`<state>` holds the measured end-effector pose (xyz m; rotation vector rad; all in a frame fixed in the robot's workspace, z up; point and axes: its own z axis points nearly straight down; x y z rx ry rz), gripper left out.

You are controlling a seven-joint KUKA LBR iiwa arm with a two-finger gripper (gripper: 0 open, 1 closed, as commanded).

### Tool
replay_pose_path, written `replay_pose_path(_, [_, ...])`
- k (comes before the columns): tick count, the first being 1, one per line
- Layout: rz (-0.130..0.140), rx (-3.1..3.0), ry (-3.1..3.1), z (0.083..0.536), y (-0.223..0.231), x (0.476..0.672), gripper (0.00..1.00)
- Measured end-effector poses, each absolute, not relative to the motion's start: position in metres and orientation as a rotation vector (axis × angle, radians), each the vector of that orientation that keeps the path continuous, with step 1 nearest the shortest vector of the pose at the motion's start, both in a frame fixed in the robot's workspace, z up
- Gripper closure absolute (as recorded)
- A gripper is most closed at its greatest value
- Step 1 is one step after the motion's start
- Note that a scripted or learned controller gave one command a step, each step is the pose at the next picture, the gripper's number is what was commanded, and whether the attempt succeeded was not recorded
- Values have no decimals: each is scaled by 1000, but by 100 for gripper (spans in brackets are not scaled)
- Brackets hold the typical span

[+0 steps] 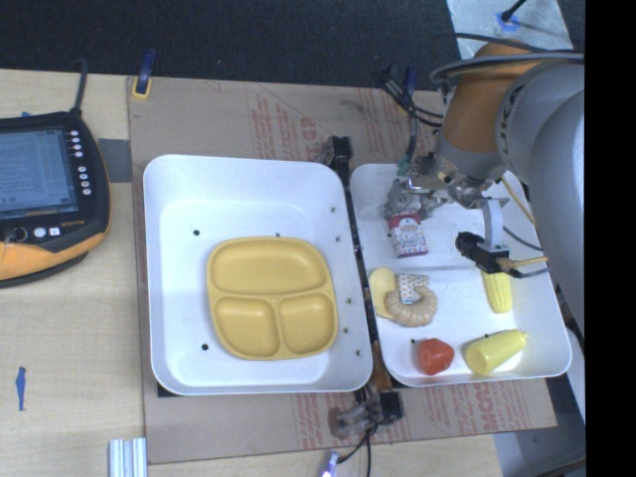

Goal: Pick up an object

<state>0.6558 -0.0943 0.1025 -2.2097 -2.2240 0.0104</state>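
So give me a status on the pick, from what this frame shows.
Done: the end effector is down in the right bin, directly above the small red-and-white carton. In hand: nothing visibly lifted. Left: grasping and raising it; the corn cob and tomato lie untouched.

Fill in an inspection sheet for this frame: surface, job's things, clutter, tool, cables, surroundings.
Surface: wooden bench with brown board under two white bins.
Job's things: right bin holds a small red-and-white carton, ring-shaped pastry toy, red tomato toy, corn cob, yellow toy.
Clutter: yellow divided tray in left bin.
Tool: tool directly above the carton; grip not discernible.
Cables: dark cables by the wrist.
Surroundings: teach pendant at left; blue clamp.
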Motion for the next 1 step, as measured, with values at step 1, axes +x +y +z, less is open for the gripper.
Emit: replay_pose_path(1, [3,-2212,-2228,193,-24,607,100])
